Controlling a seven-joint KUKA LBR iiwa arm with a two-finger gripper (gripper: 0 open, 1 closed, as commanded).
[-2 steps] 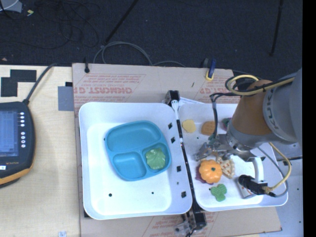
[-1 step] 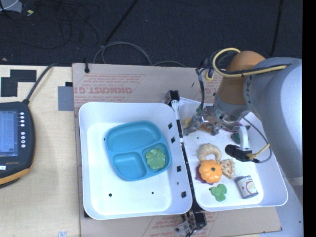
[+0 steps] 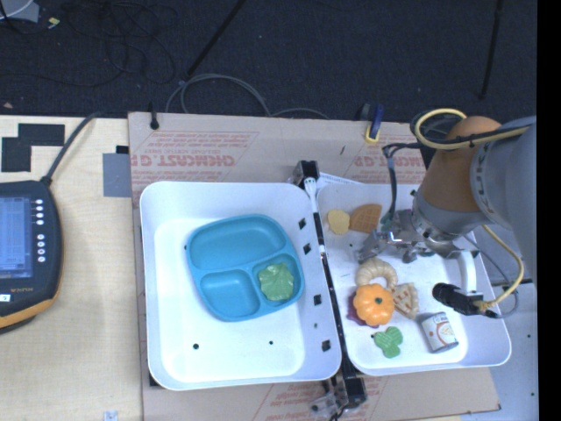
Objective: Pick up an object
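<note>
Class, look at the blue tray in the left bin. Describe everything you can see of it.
The tray is a light blue, plastic-looking dish with rounded corners and three compartments: one long across the far side, two smaller along the near side. It lies flat and slightly turned on the floor of the left bin, near its middle. A green leafy toy sits in the near right compartment. The other two compartments hold nothing.

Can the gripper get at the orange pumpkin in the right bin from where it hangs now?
Probably yes. The gripper hangs over the right bin, and the orange pumpkin lies uncovered, though the pretzel and cracker crowd its sides.
</note>
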